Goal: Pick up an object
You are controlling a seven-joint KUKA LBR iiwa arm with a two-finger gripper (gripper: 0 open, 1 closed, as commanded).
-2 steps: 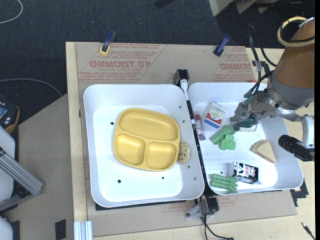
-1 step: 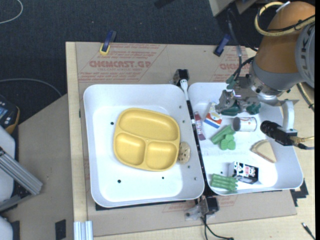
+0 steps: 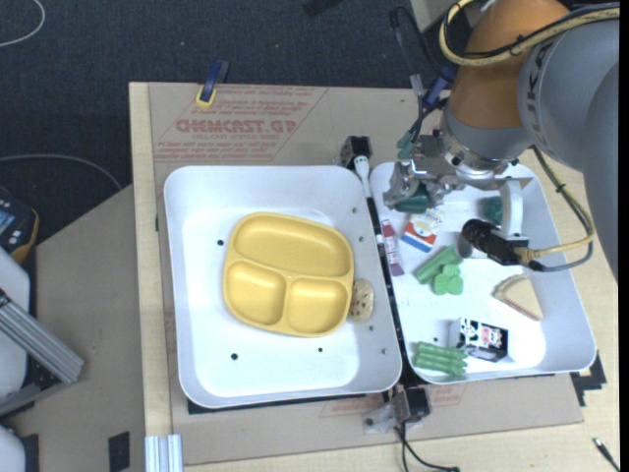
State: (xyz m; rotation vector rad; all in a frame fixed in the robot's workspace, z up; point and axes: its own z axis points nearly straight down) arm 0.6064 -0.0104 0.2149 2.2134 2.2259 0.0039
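My gripper [image 3: 411,191] is low over the far left part of the right bin [image 3: 568,334], under the orange-banded wrist. A small teal object [image 3: 414,204] lies right at its tip; whether it is gripped is hidden by the gripper body. Just in front of it lie a white carton with red and blue print [image 3: 423,232] and a red and white marker [image 3: 391,245]. Further toward the front are a green toy [image 3: 443,271], a tan wedge [image 3: 518,296], a black and white box [image 3: 483,337] and a green bundle [image 3: 438,359].
The left bin [image 3: 187,264] holds a yellow divided plate [image 3: 288,273] with a speckled cookie [image 3: 362,300] against its right edge. Another green piece [image 3: 490,207] lies at the back of the right bin. Both bins stand on a brown board [image 3: 246,121].
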